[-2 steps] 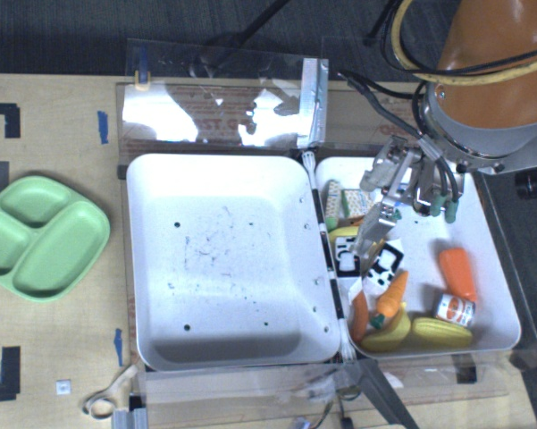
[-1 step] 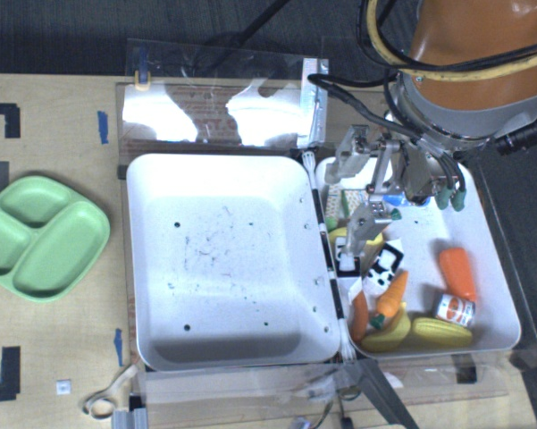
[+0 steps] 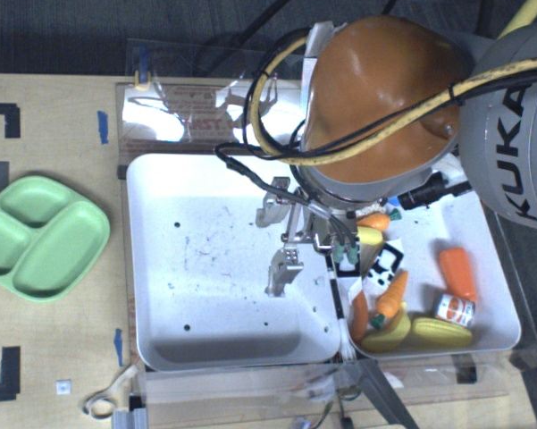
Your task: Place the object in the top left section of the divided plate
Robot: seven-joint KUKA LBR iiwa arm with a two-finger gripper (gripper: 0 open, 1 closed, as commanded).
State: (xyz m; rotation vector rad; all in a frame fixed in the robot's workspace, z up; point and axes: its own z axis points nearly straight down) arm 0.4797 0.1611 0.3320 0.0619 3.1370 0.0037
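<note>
Inspector A: State of the hand (image 3: 286, 262)?

Inspector B: Over the left bin (image 3: 161, 186), near the divider. Open or clenched, I cannot tell. No object seen in it.

Inspector A: The objects?

Inspector B: Toy food (image 3: 402, 315) lies piled in the right bin (image 3: 505, 324). Divided plate (image 3: 43, 237) sits well apart on the table (image 3: 54, 105).

Inspector A: Risk?

Inspector B: Crowded pile; a grasp may slip or catch two items.

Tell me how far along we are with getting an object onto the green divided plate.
Nothing looks done yet: the green plate sits on the bench left of the bins, with nothing in its top left section. In hand: the claw hangs over the left bin with nothing visible between its fingers. Left: the carrot, banana, can and other toys lie in the right bin; one must be grasped and carried to the plate.
</note>
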